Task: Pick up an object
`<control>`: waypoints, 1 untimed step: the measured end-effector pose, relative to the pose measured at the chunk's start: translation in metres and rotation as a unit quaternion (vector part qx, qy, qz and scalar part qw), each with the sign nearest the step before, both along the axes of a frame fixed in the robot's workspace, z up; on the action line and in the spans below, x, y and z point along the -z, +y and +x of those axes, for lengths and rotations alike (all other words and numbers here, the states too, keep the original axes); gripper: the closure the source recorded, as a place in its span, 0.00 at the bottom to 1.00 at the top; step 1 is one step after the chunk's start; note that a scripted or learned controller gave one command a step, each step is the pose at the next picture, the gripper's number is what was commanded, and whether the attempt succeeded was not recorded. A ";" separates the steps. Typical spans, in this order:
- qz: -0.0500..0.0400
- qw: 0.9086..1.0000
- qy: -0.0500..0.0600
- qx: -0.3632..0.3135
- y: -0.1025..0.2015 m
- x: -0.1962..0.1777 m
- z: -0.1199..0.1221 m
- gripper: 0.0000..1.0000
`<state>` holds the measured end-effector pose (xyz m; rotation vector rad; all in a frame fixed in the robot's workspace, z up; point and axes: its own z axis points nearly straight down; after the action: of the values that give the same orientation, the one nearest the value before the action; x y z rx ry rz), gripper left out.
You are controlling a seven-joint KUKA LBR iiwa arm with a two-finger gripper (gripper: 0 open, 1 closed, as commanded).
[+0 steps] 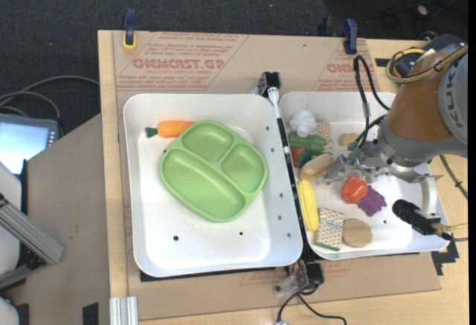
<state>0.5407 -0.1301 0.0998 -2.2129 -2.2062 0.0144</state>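
The right bin (416, 240) holds several toy foods. Among them are a red pepper (354, 188), a purple bunch of grapes (372, 201), a yellow corn cob (308, 205), a beige potato-like piece (316, 166), a green vegetable (309, 143), a white item (303, 121) and a round brown cookie (357, 233). My gripper (351, 164) hangs low over the middle of this bin, just above the red pepper and right of the beige piece. Nothing visibly sits in its grip.
The left bin (149, 227) bears a green divided plate (213, 169) and an orange carrot (171, 129) at its far left corner. A patterned cracker (329, 227) lies by the corn. The arm covers the right bin's far right side.
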 end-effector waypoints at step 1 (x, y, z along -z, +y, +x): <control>-0.003 1.000 -0.020 -0.006 0.049 -0.181 0.061 0.00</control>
<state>0.6018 -0.0808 0.2811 -2.2240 -2.2422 -0.0224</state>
